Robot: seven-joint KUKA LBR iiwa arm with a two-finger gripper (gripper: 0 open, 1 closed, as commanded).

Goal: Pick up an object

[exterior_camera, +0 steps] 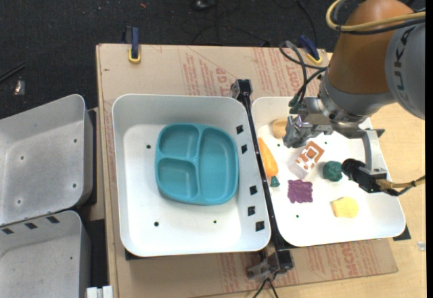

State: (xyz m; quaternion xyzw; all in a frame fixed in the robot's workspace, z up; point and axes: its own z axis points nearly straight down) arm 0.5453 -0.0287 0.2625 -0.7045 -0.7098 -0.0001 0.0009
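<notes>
Camera view: we see the arm (372, 46) reaching in from the right over the far half of the right bin (338, 239). Its tool (295, 134) hangs low near that bin's far left corner. We cannot tell whether the tool is spread or pressed together, and we see nothing held in it.

Right bin contents, as we note them:
- white and orange box (308, 158), tilted, just beside the tool on its near side, around the bin's middle
- tan lump (279, 128) close to the far left corner, just beside the tool
- orange carrot (268, 156) lying along the left edge
- small teal bit (275, 181) by the left edge, just near of the carrot
- purple piece (300, 191), near of the box
- dark green lump (332, 170), right of the box
- yellow piece (345, 207) toward the near right corner

Left bin (135, 154): a teal divided plate (197, 162) sits flat in its middle, well apart from the tool.

Both bins rest side by side on the brown surface (189, 66), touching along their shared edge.
</notes>
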